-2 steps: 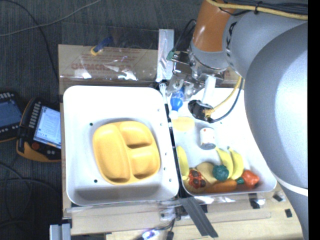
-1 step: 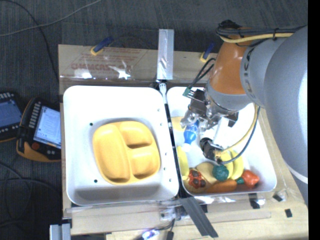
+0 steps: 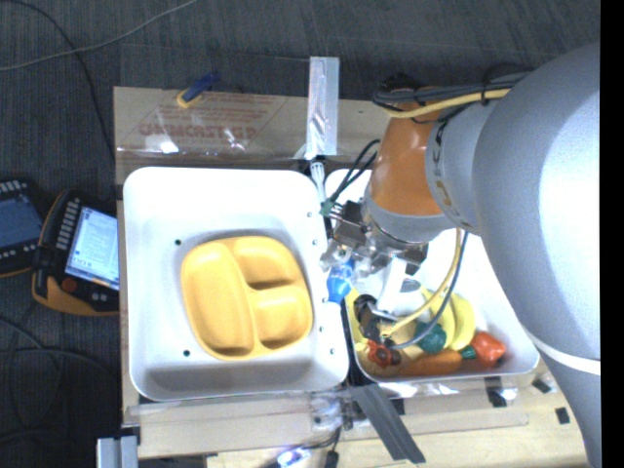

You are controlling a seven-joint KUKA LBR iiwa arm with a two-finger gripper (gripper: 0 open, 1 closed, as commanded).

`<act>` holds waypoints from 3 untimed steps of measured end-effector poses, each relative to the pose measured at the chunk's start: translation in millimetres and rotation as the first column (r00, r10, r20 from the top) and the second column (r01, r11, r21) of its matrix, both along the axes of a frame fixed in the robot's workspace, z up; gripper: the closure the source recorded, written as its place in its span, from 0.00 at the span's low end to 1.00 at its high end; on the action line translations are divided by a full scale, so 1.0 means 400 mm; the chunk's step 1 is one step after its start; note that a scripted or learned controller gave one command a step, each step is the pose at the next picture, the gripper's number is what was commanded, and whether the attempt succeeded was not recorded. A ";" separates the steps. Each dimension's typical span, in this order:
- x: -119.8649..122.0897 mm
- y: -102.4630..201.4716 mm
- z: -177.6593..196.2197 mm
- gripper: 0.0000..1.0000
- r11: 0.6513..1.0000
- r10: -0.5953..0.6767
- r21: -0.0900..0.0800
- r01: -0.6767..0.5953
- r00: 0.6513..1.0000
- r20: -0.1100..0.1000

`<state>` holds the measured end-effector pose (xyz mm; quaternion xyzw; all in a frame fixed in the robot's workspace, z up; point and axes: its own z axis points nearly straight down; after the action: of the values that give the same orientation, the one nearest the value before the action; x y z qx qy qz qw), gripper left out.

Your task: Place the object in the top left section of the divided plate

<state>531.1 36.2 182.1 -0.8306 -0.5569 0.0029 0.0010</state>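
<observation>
Dark grey carpet surrounds the bench. At the far left, on the carpet, lies an orange and black handheld controller (image 3: 76, 256) with a lit screen; its text is too small to read. Behind the bins lies a clear plastic bag (image 3: 210, 125) printed with faded red lettering that cannot be read, with a blue clip (image 3: 196, 89) at its top edge. The left white bin (image 3: 151, 203) holds a yellow divided plate (image 3: 246, 295) with three sections, none with anything in it. The right white bin (image 3: 517, 354) is largely covered by the grey arm (image 3: 546, 193) with its orange band (image 3: 405, 169). The gripper (image 3: 363, 291) reaches down just right of the wall between the bins, above a pile of toy food (image 3: 429, 344) in the right bin's near corner: a yellow banana, an orange carrot, and red and teal pieces. Cables and the wrist hide the jaws, so whether they are open or holding anything cannot be told. A small blue part (image 3: 338, 286) sits beside the gripper.
</observation>
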 end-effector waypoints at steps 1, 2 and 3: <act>0.202 0.131 0.001 1.00 0.986 -0.166 -0.004 0.166 0.986 0.002; 0.186 -0.076 0.090 1.00 0.999 -0.052 -0.003 0.052 0.999 0.002; 0.003 -0.103 -0.001 1.00 0.982 -0.188 -0.002 0.188 0.982 -0.001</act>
<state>532.1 -5.2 181.9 -0.8794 -0.4761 0.0038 0.0006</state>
